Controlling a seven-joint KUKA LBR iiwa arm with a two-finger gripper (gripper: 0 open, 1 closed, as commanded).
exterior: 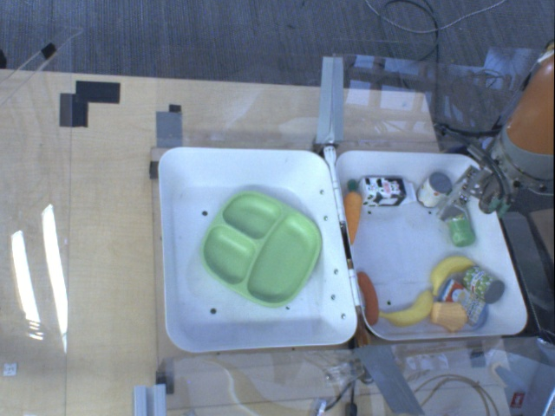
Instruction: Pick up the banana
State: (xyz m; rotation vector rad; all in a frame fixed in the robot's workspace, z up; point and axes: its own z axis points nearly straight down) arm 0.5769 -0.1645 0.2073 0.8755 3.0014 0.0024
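Two white bins are set side by side on the surface (95, 232). A green divided plate (262, 248) is seen in the left bin (182, 319). In the right bin (408, 241), the banana (427, 297) lies at 6 o'clock. The end effector (461, 199) is seen at 2 o'clock; whether anything is gripped cannot be told.

The arm (529, 128) is cut off by the right edge. We cannot resolve the gripper (461, 199) fingers. The banana (427, 297) is partly covered by a small carton (468, 289); its print is illegible.
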